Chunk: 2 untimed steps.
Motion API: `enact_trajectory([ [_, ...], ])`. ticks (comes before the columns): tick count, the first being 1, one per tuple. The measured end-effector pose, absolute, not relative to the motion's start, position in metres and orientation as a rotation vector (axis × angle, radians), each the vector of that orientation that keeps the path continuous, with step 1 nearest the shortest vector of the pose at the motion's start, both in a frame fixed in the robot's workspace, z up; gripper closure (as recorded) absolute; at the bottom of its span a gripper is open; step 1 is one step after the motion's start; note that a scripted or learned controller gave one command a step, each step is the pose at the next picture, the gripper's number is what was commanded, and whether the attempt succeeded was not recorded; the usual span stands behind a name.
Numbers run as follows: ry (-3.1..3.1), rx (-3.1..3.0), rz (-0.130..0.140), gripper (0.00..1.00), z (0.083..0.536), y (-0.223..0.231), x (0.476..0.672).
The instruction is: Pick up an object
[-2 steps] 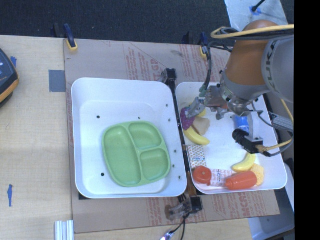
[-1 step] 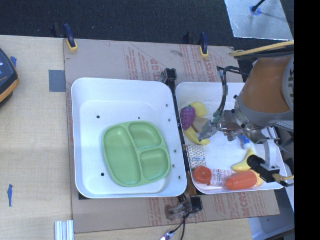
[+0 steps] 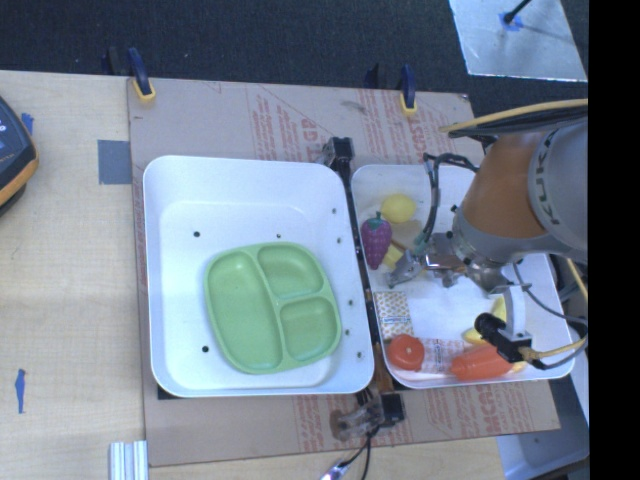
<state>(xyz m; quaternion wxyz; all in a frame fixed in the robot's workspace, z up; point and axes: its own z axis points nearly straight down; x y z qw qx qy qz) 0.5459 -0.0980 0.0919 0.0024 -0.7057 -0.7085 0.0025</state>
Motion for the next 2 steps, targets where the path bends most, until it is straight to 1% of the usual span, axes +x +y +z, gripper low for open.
enact_trajectory([
  [1,-2.225,-2.216,0.003,0.00,0.092,-0.095,0.623],
  [2,-2.226,-2.213,0.006,1.00,0.102,-0.096,0.623],
])
